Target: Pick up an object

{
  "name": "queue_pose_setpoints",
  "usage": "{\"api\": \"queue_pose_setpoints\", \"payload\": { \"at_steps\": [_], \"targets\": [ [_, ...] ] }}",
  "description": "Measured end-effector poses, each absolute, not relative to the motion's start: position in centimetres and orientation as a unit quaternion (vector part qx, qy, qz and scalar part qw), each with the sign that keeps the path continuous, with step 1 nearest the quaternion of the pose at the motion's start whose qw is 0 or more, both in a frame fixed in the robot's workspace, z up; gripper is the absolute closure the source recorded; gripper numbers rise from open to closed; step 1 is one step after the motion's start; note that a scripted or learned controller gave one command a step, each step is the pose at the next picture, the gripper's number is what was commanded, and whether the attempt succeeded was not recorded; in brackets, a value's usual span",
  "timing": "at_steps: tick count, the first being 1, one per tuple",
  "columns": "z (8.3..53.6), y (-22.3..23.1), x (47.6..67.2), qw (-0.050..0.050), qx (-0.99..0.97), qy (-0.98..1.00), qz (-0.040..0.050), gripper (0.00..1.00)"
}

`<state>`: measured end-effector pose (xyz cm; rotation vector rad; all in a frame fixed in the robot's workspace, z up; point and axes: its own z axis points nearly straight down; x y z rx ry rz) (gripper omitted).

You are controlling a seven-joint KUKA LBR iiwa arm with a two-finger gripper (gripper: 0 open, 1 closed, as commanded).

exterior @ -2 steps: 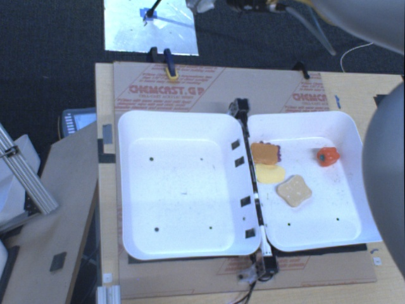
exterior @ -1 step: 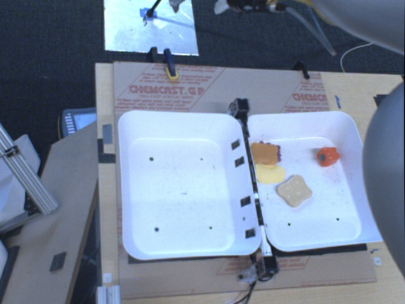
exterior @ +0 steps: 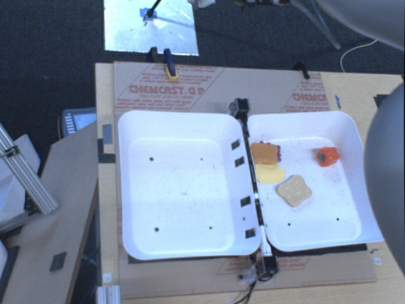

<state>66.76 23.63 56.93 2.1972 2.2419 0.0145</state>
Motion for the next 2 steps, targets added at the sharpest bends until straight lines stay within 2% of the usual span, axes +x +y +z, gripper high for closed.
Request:
{"api": "queue_pose_setpoints", "payload": {
  "at_steps": [1,2],
  "targets": [
    [50.0,13.5,58.9,-0.002,0.710,0.705,-0.0036,1.00],
    [50.6,19.7,61.6,0.001,0.704,0.710,0.0020,1.00]
  ]
}}
